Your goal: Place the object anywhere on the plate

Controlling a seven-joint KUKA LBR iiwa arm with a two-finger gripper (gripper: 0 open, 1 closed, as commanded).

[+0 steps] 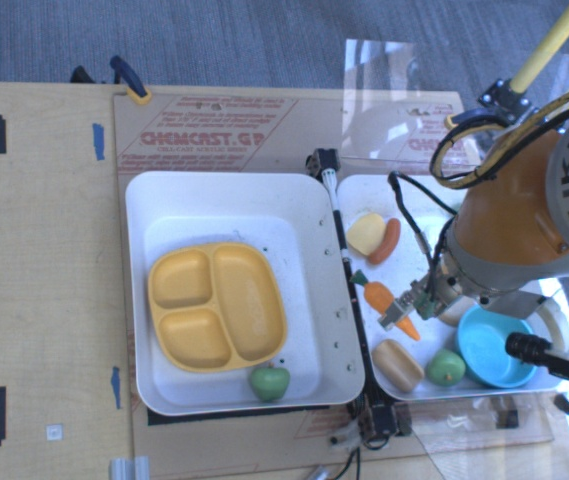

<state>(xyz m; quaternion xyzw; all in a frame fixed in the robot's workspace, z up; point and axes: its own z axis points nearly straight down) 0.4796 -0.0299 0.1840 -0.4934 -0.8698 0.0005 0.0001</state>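
Observation:
A yellow three-compartment plate (217, 304) lies in the left bin (164, 208). A green apple (269, 381) rests in that bin just below the plate's lower right corner. In the right bin, an orange carrot (382, 299) lies beside the gripper (402, 315), whose tips sit right over the carrot's lower end. Whether the carrot is between the fingers is hidden by the slant.
The right bin also holds a pale yellow piece (366, 233), a red sausage (387, 241), a brown bread roll (398, 364), a green fruit (446, 367) and a blue bowl (492, 347). The arm's bulk covers the right bin's right half. A black hinge (322, 161) joins the bins.

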